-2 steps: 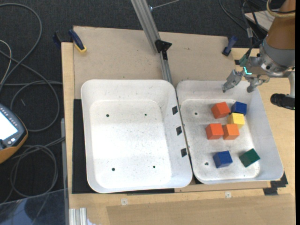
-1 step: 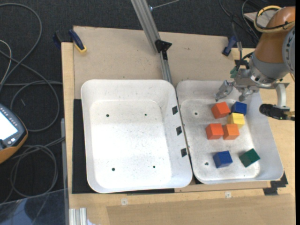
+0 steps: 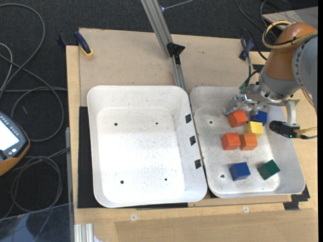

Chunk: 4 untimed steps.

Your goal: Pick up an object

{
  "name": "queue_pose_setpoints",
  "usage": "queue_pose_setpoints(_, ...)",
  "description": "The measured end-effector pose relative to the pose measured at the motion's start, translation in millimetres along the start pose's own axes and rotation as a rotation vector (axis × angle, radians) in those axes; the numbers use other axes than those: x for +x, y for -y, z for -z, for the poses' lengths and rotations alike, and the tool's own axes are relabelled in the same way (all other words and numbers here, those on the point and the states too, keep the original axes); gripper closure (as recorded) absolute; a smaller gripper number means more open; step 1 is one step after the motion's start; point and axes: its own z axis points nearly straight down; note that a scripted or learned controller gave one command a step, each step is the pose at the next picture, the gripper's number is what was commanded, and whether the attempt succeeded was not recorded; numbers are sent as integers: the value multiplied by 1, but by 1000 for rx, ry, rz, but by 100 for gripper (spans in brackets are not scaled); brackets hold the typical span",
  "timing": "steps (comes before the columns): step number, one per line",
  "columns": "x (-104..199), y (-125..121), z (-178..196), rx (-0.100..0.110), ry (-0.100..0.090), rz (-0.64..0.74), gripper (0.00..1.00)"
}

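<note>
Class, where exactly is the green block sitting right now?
The green block lies in the right bin, near its front right corner, just right of the lone blue block.

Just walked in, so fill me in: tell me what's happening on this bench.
The grey arm reaches into the right bin, its claw low over an orange block at the top of a cluster of coloured blocks. Whether it grips anything can't be told. The left bin sits beside it.
</note>
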Motion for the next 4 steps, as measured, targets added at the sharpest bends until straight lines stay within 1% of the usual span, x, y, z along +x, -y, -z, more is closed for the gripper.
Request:
queue_pose_setpoints(1,0,-1,13,-3,1,1,100)
queue_pose_setpoints(2,3,5,60,-6,2,0,100)
queue_pose_setpoints(3,4,5,126,-10,4,1,100)
queue_pose_setpoints(4,5,4,128,-3,2,0,100)
